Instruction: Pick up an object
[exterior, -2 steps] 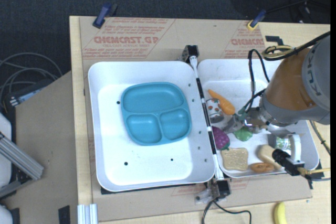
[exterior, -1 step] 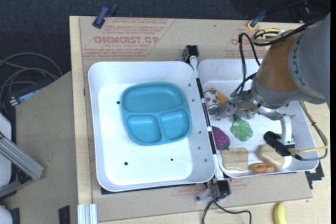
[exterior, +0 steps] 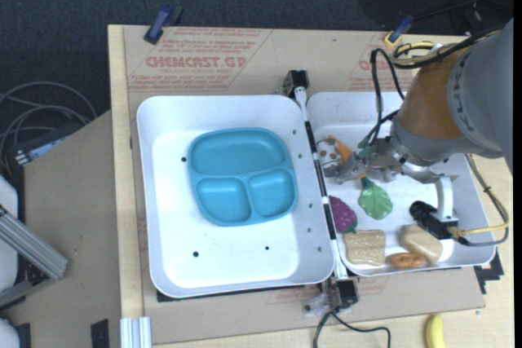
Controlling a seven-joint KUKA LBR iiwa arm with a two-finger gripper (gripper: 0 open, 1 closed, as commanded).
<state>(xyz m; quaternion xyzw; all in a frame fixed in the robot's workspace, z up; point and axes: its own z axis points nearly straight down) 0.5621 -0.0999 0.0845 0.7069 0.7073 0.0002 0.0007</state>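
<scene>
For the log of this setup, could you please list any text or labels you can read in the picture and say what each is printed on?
"CHEMCAST GP": large red letters on the brown protective sheet covering the bench top behind the left bin.
Smaller red lines above and below it on the same sheet: too blurred to read.
Red print on the sheet behind the right bin, near the arm: partly hidden and too blurred to read.

grey arm [exterior: 489,94] with an orange band [exterior: 428,98] and black cables [exterior: 381,85].
</scene>
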